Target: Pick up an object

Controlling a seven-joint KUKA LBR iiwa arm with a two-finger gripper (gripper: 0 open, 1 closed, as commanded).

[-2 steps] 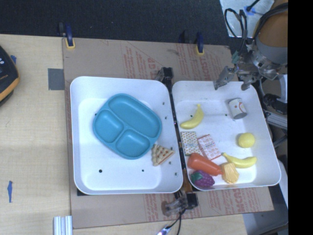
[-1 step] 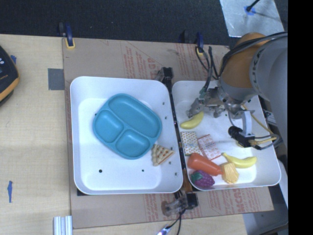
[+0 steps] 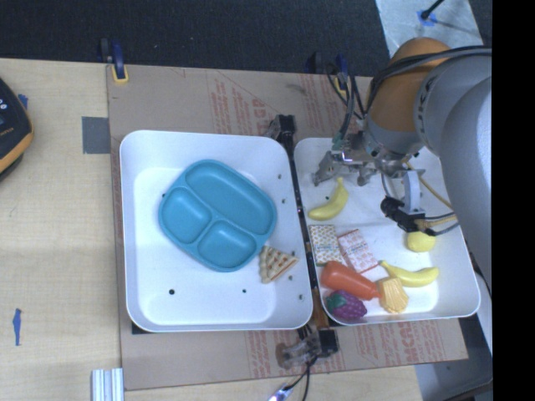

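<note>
My gripper hangs over the far part of the right bin, under the grey wrist with its orange band. A small yellow banana lies just below and left of it, apart from it. A yellow lemon-like piece sits to the gripper's lower right. Further forward lie two cracker squares, a second banana, an orange carrot, purple grapes and a yellow-orange piece. Nothing shows held by the gripper.
The left bin holds a blue divided plate and a tan pizza-like wedge near its right wall. The bins' shared rim runs just left of the banana. A yellow-black device lies at the bench's left edge.
</note>
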